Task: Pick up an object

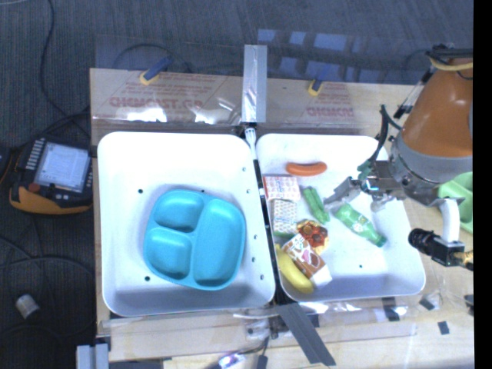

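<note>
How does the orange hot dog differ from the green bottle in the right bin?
The orange hot dog is smaller and lies level near the bin's far wall; the green bottle is longer and lies on a slant further forward. The bottle sits just below the gripper; the hot dog lies apart from it. Both lie flat in the right bin.

We see the tabletop point(177, 91) bearing two white bins side by side: left bin point(123, 206), right bin point(400, 260).

Green bottle point(360, 224) lies tilted (on its side) in right bin point(400, 279).
</note>
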Robot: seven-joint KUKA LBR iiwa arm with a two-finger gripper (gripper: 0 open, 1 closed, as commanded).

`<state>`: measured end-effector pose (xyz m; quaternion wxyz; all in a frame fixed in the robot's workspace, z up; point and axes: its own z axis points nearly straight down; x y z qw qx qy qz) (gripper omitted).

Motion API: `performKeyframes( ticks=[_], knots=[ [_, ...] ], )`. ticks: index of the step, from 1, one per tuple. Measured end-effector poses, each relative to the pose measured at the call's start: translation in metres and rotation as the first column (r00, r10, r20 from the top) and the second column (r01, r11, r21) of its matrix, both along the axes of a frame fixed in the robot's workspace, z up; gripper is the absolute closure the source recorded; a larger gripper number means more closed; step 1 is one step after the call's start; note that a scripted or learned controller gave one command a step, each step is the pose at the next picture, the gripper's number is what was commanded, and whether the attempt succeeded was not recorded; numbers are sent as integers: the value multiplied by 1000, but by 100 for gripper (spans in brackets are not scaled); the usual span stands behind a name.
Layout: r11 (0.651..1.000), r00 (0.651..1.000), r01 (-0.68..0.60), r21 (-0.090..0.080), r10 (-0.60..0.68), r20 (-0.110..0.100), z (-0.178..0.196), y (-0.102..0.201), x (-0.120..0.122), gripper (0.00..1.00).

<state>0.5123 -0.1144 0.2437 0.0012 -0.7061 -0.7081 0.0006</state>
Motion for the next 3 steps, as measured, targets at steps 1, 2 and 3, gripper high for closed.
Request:
performKeyframes(
  ticks=[1,2,3],
  knots=[
    [1000,1000,24,-1,-24,0,-65,-64,36,0],
    [1000,1000,-21,1,21,2,-150,-86,47,0],
    [1000,1000,-21,2,21,0,-142,-86,47,100]
  ],
)
